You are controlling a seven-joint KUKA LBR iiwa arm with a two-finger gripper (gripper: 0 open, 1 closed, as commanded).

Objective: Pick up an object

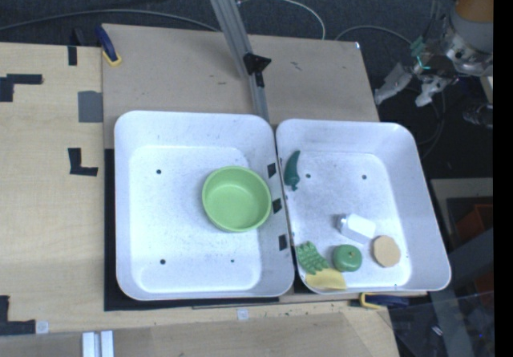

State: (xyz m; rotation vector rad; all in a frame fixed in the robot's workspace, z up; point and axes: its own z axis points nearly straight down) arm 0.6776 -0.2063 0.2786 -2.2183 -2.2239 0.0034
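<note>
The gripper (413,79) hangs beyond the far right corner of the right bin (401,139), off the table, holding nothing; I cannot tell how it is set. Inside that bin lie a dark green pepper (292,168), a white block (356,226), a tan disc (386,251) and a green round toy (347,257). A light green bowl (236,199) sits in the left bin (144,139), just left of the right bin.

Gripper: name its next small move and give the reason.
Probably swing the gripper left and down toward the right bin. It sits beyond that bin's far right corner, above the dark floor, near no object. The white block, tan disc and green round piece cluster near the bin's near edge.
</note>
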